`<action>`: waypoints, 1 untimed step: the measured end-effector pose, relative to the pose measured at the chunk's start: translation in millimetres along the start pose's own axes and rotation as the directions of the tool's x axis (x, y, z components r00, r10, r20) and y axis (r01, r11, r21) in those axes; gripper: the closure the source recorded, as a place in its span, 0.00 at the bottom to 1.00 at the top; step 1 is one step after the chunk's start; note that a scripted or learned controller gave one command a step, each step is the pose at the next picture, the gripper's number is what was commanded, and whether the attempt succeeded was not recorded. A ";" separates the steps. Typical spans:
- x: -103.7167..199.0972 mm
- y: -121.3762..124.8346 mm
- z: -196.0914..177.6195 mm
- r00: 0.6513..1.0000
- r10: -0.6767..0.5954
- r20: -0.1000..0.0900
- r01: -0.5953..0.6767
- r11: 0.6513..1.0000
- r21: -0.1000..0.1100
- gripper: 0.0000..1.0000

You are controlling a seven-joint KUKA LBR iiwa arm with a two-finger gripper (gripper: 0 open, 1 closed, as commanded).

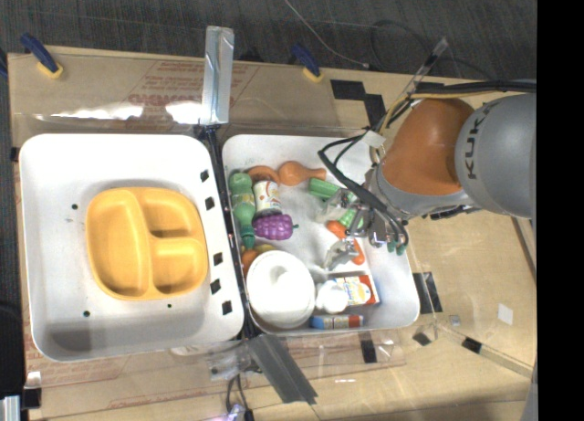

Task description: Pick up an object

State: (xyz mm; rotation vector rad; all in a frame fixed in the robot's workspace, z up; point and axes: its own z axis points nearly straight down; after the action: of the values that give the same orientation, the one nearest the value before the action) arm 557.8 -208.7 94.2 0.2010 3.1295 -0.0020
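Yellow tray (146, 250) fills left bin (36, 227); toys crowd right bin (401, 305).

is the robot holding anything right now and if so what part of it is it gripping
It cannot be told. The tool is down among the small items in the right bin, near a small orange piece, but cables and clutter hide whether anything is held.

The right bin (401, 268) holds a heap of small toys. A bunch of purple grapes (273, 225) lies near the middle. Just below it sits a round white bowl (279, 288), upside down. A small carton with red and orange on it (352, 289) lies flat beside the bowl. A green bottle (242, 198) stands along the left wall. An orange gourd shape (297, 172) rests near the top wall.
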 end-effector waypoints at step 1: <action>14.2 -0.4 1.4 0.999 0.044 -0.005 -0.044 0.999 -0.002 0.00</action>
State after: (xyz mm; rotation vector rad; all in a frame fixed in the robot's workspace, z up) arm 543.7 -207.2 92.7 0.2700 3.1291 0.0017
